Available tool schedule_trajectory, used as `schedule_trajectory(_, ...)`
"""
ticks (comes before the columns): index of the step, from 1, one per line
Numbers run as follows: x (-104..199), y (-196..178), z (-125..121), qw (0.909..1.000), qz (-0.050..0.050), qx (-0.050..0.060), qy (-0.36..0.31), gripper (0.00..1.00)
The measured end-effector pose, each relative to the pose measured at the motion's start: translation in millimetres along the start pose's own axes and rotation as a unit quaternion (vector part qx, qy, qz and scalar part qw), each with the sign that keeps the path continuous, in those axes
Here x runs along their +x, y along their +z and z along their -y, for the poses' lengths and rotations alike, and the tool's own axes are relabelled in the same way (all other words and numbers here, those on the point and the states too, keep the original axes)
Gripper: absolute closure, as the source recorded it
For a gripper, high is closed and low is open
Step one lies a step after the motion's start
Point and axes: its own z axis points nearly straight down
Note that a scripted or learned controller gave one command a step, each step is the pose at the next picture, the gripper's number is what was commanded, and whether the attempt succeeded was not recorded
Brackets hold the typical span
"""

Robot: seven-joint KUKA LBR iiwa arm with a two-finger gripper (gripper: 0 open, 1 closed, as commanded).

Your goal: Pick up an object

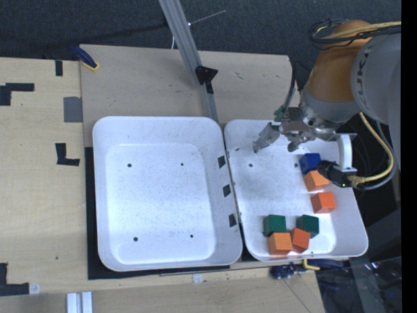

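The right bin (260, 184) holds several small blocks. A blue block (310, 162) lies by the bin's right wall, with an orange block (316, 180) just below it and another orange block (323, 202) lower still. Near the front edge sit two green blocks (275, 223) (307, 224) and two orange blocks (280, 242) (300, 238). My gripper (279, 143) hangs over the bin's back part, to the left of the blue block. Its fingers are spread open with nothing between them.
The left bin (156, 194) lies beside the right one, sharing a middle rim. A slanted metal pole (182, 31) with a black clamp (206, 75) stands behind the bins. A yellow cable (378, 175) loops at the right of the arm.
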Motion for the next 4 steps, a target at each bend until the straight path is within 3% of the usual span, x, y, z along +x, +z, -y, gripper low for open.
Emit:
schedule_trajectory(1,-0.2,-0.1,0.0,1.0000,0.000,0.000,0.000,0.00)
schedule_trajectory(3,-1.3,116.4,5.2,1.0000,0.001,0.001,0.000,0.00)
schedule_trajectory(4,-0.9,103.8,4.5,1.0000,0.000,0.001,0.000,1.00)
